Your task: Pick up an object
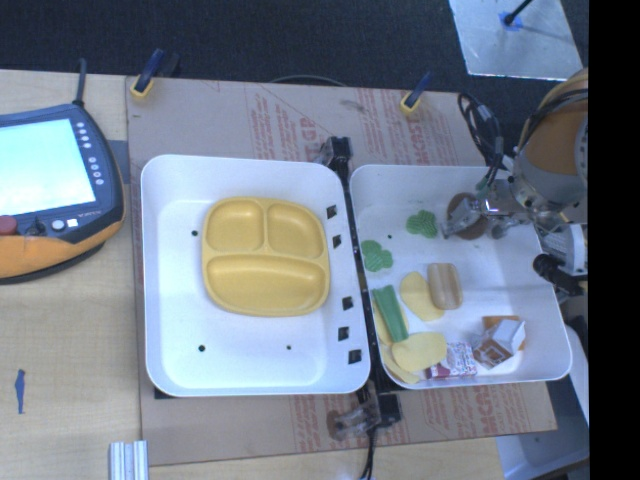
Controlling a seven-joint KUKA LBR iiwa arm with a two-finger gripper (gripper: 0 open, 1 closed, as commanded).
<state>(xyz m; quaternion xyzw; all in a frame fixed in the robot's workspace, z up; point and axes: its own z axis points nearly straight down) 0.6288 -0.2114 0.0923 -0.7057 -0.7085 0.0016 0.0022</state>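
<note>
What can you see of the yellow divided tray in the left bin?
The yellow tray looks like matte plastic, a rounded rectangle with three compartments: two smaller ones along the far side, one wide one nearer the camera. It lies flat, right side up, roughly centred on the left bin's floor, slightly rotated. Nothing sits in it or touches it except the bin floor.

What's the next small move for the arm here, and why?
Probably a short shift toward the green piece, then a descent. The end effector sits over the upper part of the right bin, just right of that piece, which lies apart from the crowded food items lower down, so it looks like the easiest pick.
</note>
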